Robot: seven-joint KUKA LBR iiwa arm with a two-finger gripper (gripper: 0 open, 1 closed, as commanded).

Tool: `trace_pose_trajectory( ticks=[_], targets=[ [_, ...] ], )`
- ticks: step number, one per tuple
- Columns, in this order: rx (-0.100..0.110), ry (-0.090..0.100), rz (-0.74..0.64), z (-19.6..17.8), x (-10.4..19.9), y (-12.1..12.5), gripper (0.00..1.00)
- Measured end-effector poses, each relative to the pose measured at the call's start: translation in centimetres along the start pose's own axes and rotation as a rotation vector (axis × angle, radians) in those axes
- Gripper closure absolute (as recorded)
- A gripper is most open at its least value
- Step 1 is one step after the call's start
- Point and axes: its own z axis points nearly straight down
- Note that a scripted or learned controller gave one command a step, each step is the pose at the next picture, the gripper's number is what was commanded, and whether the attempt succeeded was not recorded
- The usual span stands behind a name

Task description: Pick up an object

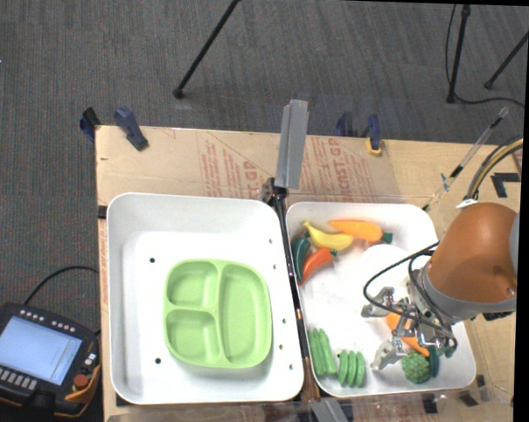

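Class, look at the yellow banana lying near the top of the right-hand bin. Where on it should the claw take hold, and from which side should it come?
Probably the banana's thick middle, coming straight down from above. It lies flat on its side, its length running left to right, so fingers closing across its width should fit. An orange carrot lies right behind it and another orange piece at its front left, so the finger room is tight.

Arm enters from the right edge, lower right of frame, with the orange band as a big rounded dome at right-centre and the grey wrist section just below it. Wrist points down and left, black cables looping off its left side toward frame centre-right. Gripper sits low in the lower right, metal fingers angled down-left; finger spacing not readable at this angle.
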Motion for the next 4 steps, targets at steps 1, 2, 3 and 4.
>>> trace_pose_trajectory(
  ticks=[1,2,3,4],
  targets=[
    [-0.001,-0.001,-0.006,-1.0,-0.1,0.3,1.0],
    [0.0,-0.002,0.304,0.0,-3.6,-0.4,1.0],
    [-0.001,-0.002,0.347,-0.1,0.7,5.0,1.0],
    [0.0,-0.004,0.675,-0.1,-10.7,3.1,1.0]
  ],
)
